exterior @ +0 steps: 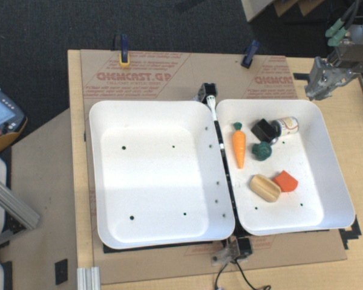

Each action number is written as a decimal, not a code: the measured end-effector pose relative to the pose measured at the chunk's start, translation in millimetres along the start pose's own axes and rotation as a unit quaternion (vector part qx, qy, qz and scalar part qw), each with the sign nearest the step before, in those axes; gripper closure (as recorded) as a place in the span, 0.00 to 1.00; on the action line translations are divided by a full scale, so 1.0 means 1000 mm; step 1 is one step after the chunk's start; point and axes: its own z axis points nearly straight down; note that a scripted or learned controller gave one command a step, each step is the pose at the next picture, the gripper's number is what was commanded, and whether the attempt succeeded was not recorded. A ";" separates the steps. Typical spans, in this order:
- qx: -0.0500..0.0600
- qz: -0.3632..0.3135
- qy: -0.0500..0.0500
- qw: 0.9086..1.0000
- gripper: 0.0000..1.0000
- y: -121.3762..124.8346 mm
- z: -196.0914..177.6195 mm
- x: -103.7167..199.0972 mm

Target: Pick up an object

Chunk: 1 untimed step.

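Note:
The right bin (333, 162) holds several small objects. An orange carrot (239, 149) with a green top lies near its left wall. A black block (264, 129) leans against a white can (287, 125) at the back. A dark green lump (262, 151) sits just in front of them. A tan bread-shaped piece (265, 188) and a red-orange block (285, 181) lie side by side nearer the front. My gripper (320, 87) hangs beyond the bin's back right corner, above the cardboard, apart from every object.
The left bin (109, 162) stands beside the right one, their rims meeting along a black strip (221, 156). Both rest on a cardboard sheet (169, 71) held by blue clamps (124, 50) at the back. Cables (230, 270) trail off the front edge.

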 end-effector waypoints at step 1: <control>0.005 0.000 0.000 1.000 1.00 0.031 0.034 0.065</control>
